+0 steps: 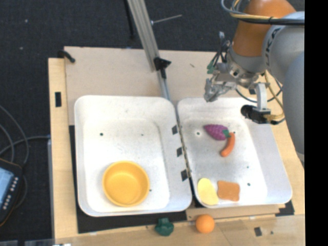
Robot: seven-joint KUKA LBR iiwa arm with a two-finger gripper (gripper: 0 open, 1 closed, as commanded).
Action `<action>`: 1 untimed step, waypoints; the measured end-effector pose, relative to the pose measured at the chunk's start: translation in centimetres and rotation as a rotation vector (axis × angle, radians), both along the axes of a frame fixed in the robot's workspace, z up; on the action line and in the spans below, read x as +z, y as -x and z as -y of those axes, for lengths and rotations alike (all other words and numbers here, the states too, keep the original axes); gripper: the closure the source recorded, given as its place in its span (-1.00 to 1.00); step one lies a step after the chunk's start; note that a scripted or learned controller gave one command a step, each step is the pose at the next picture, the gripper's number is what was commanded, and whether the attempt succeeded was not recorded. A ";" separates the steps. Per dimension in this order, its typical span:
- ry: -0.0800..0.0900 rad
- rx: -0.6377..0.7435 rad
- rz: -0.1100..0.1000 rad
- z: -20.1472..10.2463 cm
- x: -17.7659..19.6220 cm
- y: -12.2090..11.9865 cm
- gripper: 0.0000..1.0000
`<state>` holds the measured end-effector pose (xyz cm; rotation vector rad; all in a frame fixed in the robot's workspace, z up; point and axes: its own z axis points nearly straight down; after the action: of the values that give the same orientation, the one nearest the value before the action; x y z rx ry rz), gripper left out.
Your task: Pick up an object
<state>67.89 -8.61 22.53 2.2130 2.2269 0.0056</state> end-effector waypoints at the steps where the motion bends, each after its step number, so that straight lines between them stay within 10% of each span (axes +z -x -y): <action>1: 0.000 0.001 -0.002 -5.8 -0.4 -0.6 1.00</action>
<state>68.45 -2.77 22.08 2.2133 2.2293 0.0032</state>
